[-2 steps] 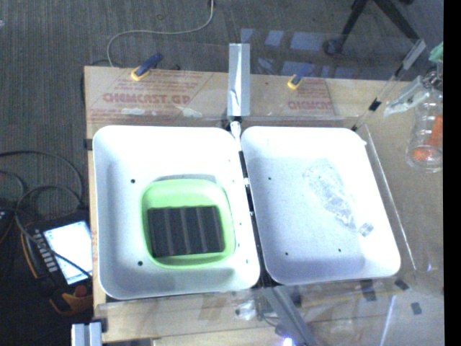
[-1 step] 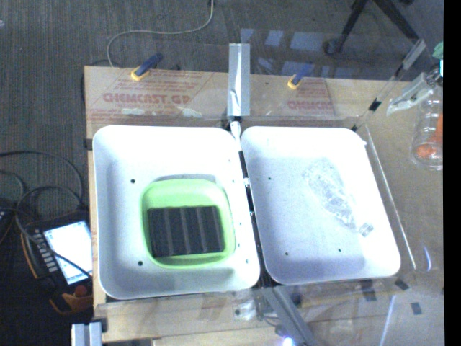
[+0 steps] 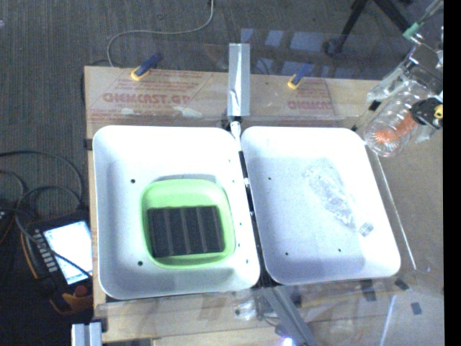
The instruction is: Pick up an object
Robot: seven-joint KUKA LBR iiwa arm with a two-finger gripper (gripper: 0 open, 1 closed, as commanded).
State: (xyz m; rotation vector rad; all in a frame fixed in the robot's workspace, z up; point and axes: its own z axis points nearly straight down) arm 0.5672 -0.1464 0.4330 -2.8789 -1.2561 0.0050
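The scene is being viewed by one fixed camera, set above the bench (image 3: 101,85) and angled downward at a slant. Both white bins, the left bin (image 3: 115,157) and the right bin (image 3: 288,150), are being framed whole from moderate height, with surrounding floor (image 3: 57,20) being included at the top and left.

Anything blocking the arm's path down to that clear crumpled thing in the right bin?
Nothing visible. The clear crumpled object lies alone on the right bin's floor, open from above. The arm sits blurred at the bin's upper right corner, off to the side.
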